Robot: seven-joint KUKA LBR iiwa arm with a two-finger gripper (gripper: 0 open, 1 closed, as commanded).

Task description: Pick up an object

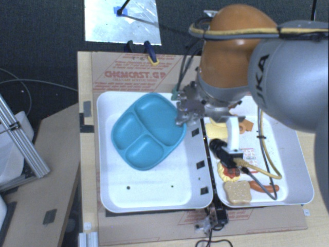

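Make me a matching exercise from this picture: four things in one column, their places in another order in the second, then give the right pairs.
Things:
1. blue plastic divided plate
2. tan toast-shaped toy slice
3. shiny silver sheet
4. orange carrot-like toy stick

Places:
A. on the dark floor beyond the bench
B. in the left white bin
C. at the near edge of the right white bin
D. in the right bin, just right of the toast slice

Pairs: 1-B, 2-C, 3-A, 4-D
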